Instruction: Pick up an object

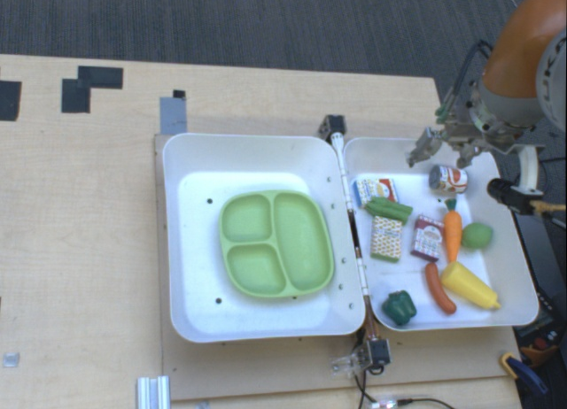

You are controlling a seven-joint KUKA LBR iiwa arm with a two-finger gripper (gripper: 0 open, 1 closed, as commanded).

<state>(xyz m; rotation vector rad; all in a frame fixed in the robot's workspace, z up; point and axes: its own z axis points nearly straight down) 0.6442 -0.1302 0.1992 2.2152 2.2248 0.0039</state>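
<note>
Claw (443, 143) hangs with fingers spread and empty at the bin's (523, 310) far edge, can (448, 179) just below it, apparently the target.

bins: 2 (177, 221) (523, 310); divided plate: 1 (276, 243); carrot: 1 (453, 232); small boxes: 3 (386, 239)

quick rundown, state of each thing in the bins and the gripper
green divided plate: flat in the left bin, its three compartments bare
can: on its side in the right bin
carrot: lying flat, beside the lime
green pepper: near the front edge
yellow piece: lying next to the sausage
gripper: above the can, holding nothing
</note>
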